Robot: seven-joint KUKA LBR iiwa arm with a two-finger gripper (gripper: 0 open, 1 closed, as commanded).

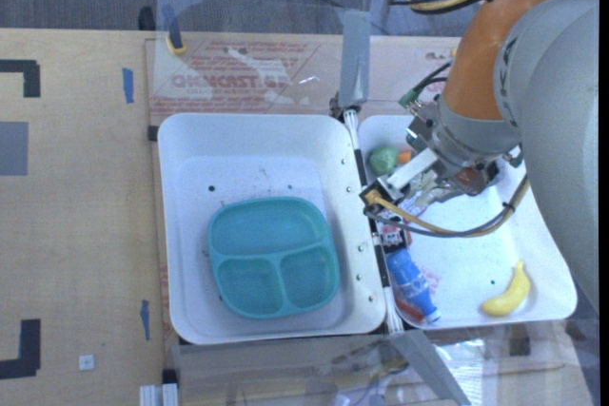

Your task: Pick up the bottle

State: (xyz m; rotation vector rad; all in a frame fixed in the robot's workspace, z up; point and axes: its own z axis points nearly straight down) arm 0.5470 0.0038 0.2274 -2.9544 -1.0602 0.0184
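The bottle is blue with a red and white end. It lies on its side along the left wall of the right bin, near that bin's front corner. My gripper hangs over the left half of the same bin, a little behind the bottle and apart from it. The grey arm with its orange band covers the bin's back right part. Nothing shows between the gripper and the bottle.
A yellow banana lies at the right bin's front right. A green ball and a small orange thing sit at its back left, just beside the wrist. The left bin holds a teal divided plate.
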